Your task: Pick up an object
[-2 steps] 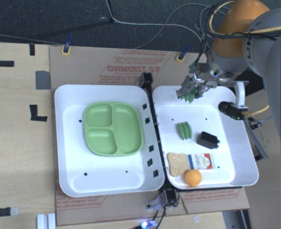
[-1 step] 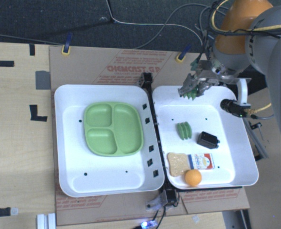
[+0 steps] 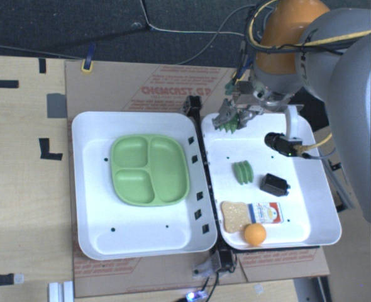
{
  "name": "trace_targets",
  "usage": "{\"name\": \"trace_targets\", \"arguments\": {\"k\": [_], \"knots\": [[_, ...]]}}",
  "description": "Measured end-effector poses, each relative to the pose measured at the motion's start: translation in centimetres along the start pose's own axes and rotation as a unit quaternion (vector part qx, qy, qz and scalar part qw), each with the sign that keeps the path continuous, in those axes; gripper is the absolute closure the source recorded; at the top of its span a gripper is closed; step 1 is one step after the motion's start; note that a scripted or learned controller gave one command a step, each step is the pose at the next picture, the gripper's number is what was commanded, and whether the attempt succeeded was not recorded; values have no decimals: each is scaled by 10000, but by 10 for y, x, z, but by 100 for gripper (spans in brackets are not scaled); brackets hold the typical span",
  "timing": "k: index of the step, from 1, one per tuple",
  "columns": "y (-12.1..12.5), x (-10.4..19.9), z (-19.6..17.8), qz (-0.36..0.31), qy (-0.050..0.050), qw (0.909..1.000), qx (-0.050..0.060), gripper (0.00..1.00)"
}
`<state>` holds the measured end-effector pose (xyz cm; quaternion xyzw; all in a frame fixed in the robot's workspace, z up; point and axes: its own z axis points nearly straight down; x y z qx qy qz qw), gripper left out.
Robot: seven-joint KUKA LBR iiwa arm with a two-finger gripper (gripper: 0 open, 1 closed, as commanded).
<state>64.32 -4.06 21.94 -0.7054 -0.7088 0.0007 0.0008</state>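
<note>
My gripper (image 3: 231, 122) hangs over the back left corner of the right bin (image 3: 321, 222). A small dark green object (image 3: 230, 126) sits between its fingertips, lifted off the bin floor. Below it on the floor lie a light green ridged piece (image 3: 242, 172) and a black block (image 3: 275, 184). Along the front of that bin are a tan bread slice (image 3: 234, 216), a white carton with blue and red print (image 3: 265, 212) and an orange ball (image 3: 254, 234).
The left bin (image 3: 88, 225) holds a green divided plate (image 3: 150, 169). A black-clipped divider (image 3: 200, 168) runs between the two bins. The grey arm and its orange band (image 3: 292, 24) fill the upper right. Cardboard lies under both bins.
</note>
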Motion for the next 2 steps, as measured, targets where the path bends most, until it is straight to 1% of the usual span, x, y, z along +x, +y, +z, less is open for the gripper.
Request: {"name": "trace_targets", "arguments": {"k": [1, 2], "knots": [[6, 58, -11, -12, 9, 10000, -7, 100], [12, 110, -17, -8, 8, 10000, -6, 100]]}}
